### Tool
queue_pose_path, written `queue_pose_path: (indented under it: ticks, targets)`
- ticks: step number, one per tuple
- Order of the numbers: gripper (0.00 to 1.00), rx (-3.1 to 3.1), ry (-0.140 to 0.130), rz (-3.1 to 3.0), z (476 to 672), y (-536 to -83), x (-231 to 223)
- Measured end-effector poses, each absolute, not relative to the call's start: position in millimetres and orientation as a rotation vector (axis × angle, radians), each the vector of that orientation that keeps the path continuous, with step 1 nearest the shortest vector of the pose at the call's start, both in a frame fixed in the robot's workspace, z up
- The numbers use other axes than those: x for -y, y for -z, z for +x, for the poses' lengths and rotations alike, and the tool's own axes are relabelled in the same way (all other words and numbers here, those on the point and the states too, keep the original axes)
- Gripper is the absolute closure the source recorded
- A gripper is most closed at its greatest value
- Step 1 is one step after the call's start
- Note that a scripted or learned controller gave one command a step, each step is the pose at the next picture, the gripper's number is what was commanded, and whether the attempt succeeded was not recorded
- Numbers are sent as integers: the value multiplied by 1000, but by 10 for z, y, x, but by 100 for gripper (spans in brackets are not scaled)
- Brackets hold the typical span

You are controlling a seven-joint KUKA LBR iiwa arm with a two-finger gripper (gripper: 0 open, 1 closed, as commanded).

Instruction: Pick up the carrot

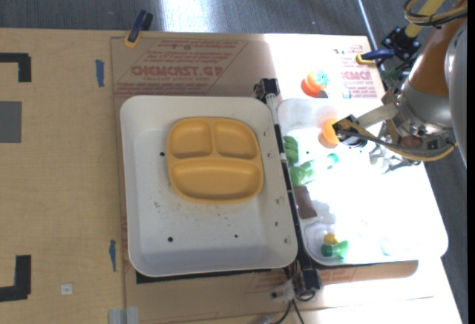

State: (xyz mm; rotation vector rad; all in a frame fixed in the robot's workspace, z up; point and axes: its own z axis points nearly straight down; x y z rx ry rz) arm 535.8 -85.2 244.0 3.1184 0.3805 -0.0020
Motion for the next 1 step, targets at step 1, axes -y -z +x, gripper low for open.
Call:
queue_pose_path:
  ticks: [1]
  targets:
    - [100,-342,6,3126,4788,-2316,907]
